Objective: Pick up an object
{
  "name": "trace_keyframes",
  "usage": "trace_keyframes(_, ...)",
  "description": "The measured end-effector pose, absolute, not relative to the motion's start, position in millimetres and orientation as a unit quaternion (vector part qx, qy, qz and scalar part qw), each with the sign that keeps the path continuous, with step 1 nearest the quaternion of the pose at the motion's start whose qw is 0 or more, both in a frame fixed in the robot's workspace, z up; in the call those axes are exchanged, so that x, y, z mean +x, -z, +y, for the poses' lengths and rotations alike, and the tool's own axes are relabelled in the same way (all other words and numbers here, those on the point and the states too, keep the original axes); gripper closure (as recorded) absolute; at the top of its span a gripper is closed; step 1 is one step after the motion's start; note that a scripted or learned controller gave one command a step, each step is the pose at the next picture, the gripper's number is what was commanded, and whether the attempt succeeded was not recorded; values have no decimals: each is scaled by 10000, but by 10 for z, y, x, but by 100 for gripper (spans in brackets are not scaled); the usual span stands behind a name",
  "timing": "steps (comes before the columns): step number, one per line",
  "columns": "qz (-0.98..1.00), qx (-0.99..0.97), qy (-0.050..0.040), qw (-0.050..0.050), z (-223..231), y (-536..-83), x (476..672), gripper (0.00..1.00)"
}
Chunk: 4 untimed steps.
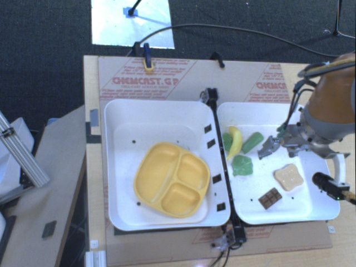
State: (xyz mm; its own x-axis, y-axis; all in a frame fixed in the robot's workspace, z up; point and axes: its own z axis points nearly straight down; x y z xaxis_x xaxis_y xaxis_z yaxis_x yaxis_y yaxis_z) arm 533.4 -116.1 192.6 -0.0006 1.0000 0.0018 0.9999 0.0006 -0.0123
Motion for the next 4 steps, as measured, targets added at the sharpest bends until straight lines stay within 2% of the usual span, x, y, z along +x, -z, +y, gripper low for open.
trace_keyframes(1, -7084, -7058, 5, -6, -1159, -1995, 5365, 0)
trace_keyframes(3, -7075, -7067, -4, 9, -1119, -859, 5313, 0)
trace_keyframes(4, -7079, -7063, 15, -13, -1121, -997, 5332, 100)
